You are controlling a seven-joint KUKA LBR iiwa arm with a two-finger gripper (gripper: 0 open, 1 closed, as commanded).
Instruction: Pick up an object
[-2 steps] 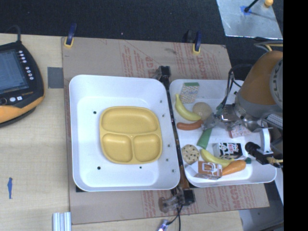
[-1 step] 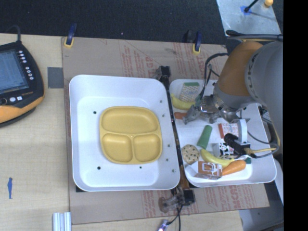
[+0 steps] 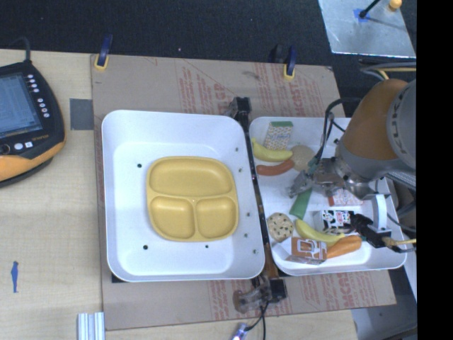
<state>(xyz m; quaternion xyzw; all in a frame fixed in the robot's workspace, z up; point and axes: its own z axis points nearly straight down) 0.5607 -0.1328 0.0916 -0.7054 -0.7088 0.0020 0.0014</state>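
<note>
The right bin (image 3: 382,264) holds several toy foods: a yellow banana (image 3: 271,152), a red sausage (image 3: 274,168), a green stick (image 3: 301,205), a cookie (image 3: 280,226), a second banana (image 3: 315,231), an orange carrot (image 3: 345,246) and a small orange box (image 3: 306,249). My gripper (image 3: 306,181) reaches in from the right and hangs low over the middle of this bin. It sits just above the top end of the green stick and right of the sausage. The arm's grey and orange wrist (image 3: 371,137) hides the bin's right part.
The left bin (image 3: 127,253) carries a yellow divided plate (image 3: 192,197). A small green and pink carton (image 3: 279,132) lies at the right bin's far edge. A black and white packet (image 3: 336,218) lies under the wrist. A control pendant (image 3: 21,122) rests on the bench at the left.
</note>
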